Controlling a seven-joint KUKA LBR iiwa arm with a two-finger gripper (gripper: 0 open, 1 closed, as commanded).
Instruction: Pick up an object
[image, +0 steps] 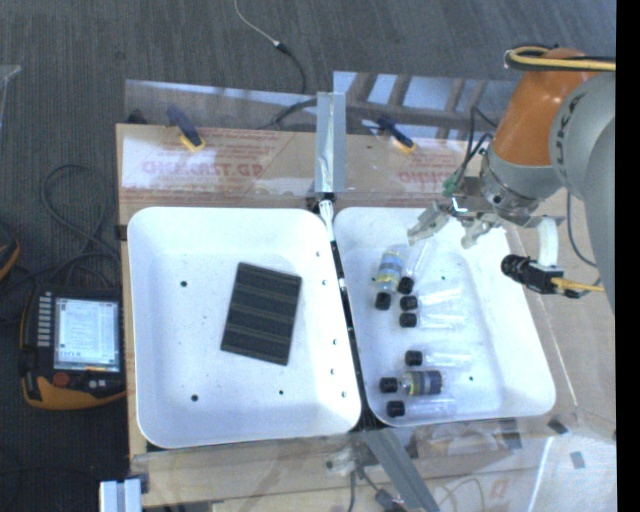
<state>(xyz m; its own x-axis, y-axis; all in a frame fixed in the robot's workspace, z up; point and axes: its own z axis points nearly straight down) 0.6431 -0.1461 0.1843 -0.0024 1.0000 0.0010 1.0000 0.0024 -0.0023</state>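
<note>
Now, two bins side by side: the left bin (160, 300) carries one dark ribbed pad (261, 313) lying flat near its middle, while the right bin (510, 340) holds a scatter of small clear vials (420, 383) with black caps, spread from its upper left down to its near edge. Up at the right bin's far side hangs the gripper (450, 228), fingers spread apart with nothing between them, and the nearest vial (390, 268) lies just below and left of it, not touching.
</note>
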